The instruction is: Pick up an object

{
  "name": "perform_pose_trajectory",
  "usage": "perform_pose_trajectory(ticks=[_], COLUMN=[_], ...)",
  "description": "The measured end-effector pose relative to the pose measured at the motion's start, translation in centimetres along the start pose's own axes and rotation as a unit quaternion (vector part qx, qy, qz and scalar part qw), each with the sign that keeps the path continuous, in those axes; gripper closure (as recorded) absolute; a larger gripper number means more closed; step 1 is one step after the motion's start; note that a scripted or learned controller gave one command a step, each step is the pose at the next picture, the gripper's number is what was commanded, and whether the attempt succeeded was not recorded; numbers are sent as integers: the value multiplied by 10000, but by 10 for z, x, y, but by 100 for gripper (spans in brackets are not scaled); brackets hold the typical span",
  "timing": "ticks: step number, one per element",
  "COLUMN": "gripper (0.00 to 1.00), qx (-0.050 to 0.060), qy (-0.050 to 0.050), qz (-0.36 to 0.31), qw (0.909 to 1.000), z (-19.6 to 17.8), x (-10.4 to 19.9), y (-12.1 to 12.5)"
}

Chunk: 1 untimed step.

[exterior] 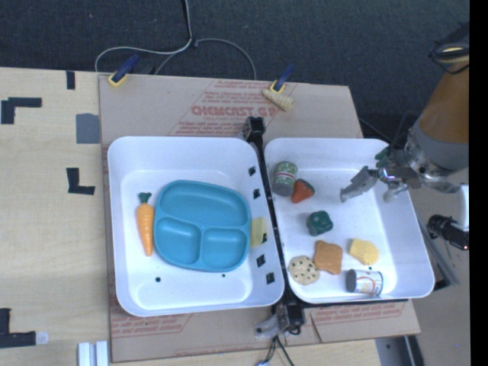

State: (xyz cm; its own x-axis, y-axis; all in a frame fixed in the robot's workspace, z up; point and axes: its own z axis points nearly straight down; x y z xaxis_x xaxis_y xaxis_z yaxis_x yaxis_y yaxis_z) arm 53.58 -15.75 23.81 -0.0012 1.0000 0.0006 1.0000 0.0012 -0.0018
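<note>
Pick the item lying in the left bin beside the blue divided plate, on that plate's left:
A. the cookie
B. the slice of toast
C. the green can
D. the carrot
D: the carrot lies left of the blue divided plate in the left bin; the other items sit in the right bin.

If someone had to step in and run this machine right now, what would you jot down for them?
Gripper: fingers open, holding nothing, above the right white bin near its upper right.
Right bin: small green tin can, red pepper, dark green lump, brown toast slice, yellow block, spotted cookie, silver can lying down.
Left bin: blue divided plate, orange carrot.
Done: nothing picked up.
Left: pick one object.
</note>
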Motion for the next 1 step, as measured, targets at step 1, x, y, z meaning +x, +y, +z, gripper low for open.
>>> perform_pose_trajectory(ticks=[1], gripper=[0], qx=[-18], qy=[-19], qz=[-8], qw=[10000], z=[157], x=[32], y=[18])
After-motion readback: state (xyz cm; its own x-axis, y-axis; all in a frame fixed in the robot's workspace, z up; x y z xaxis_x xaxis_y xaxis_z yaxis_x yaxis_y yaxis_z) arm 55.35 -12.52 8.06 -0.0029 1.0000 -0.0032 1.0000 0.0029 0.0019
